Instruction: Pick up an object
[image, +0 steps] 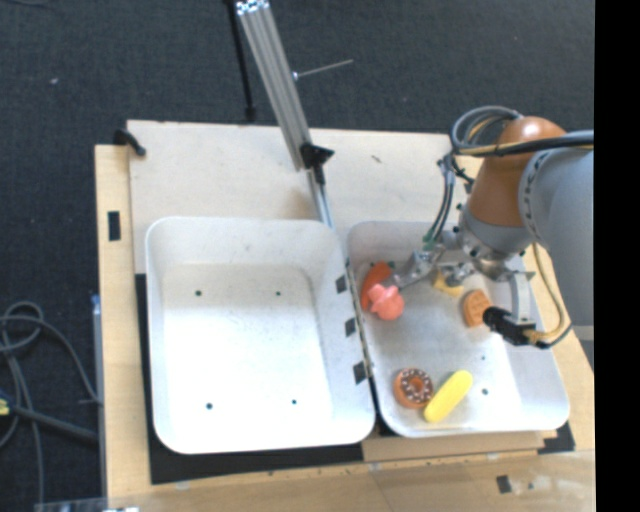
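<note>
Objects scattered in right bin (530, 395), none lifted; tool (455, 272) low over that bin's far half, hanging from grey arm (555, 215) with orange band (505, 185) above wrist; tool's state impossible to tell from this slant. Just left of tool, pink-red rounded toy (381, 293) lying near bin's left wall, close to tool but no visible grasp on it; just right and slightly nearer, small orange-brown piece (474, 306) beside black cable end (508, 325), partly masked by arm hardware. Farther toward near edge, brown ring-shaped donut toy (412, 386) touching or nearly touching yellow oblong piece (448, 396), tilted, both well apart from tool. Left bin (175, 330) set beside right bin, white, walls meeting along middle. Both bins resting on pale wooden desk (220, 165); slanted metal rail (282, 90) rising from desk's far side behind bins; dark carpet around desk, loose cables (30, 345) at left.
</note>
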